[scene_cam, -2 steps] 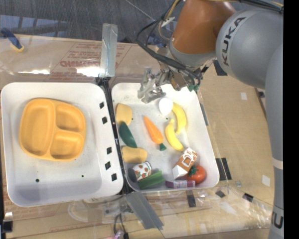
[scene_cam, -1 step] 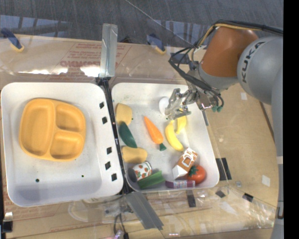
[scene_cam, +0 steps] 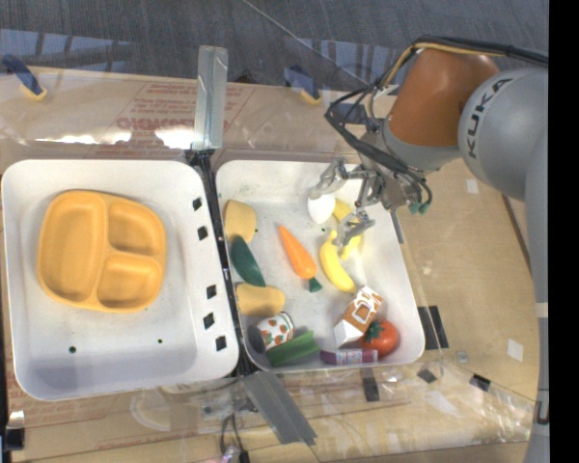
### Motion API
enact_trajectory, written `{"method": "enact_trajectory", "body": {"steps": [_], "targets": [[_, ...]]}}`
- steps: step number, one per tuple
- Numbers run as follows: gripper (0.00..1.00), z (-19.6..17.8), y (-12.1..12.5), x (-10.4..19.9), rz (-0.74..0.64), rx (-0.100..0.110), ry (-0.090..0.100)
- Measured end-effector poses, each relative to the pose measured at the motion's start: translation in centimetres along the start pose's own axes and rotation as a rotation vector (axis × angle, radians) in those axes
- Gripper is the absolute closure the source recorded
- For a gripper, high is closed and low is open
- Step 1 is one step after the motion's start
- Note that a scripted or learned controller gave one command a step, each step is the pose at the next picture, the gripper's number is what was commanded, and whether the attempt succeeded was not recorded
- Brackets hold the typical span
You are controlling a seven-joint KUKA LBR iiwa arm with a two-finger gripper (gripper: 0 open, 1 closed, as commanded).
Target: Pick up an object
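Nearest the camera sits the arm [scene_cam: 492, 114], its gripper [scene_cam: 352, 205] low over the right bin's far end. Going left to right: the left bin [scene_cam: 39, 365] holds one yellow tray [scene_cam: 101, 249]; the right bin [scene_cam: 410, 302] holds one pale wedge [scene_cam: 239, 218], one dark green pod [scene_cam: 247, 261], one tan piece [scene_cam: 259, 300], one can [scene_cam: 275, 331], one cucumber [scene_cam: 291, 348], one carrot [scene_cam: 297, 251], one banana [scene_cam: 336, 266], one carton [scene_cam: 360, 314], one tomato [scene_cam: 382, 338] and one white egg [scene_cam: 320, 207]. Fingers look spread, with nothing visibly between them, just beside the egg and above the banana. By my judgement, the pick is not yet made: closing and lifting remain.
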State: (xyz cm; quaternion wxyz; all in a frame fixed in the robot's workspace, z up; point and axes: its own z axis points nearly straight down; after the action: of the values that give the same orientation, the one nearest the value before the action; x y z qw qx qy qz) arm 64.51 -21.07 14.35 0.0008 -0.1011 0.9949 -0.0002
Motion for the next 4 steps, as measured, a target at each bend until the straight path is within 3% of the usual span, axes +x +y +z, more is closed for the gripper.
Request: {"method": "enact_trajectory", "body": {"steps": [1,2,3,4], "targets": [[0.00,4.4,8.3,0.0,-0.147,0.001,-0.010],[0.00,5.0,11.5,5.7,-0.172,0.002,-0.002],[1.00,3.9,11.7,5.5,-0.179,0.003,-0.006],[1.00,-11.2,14.0,-2.3,-0.404,0.005,-0.010]]}}
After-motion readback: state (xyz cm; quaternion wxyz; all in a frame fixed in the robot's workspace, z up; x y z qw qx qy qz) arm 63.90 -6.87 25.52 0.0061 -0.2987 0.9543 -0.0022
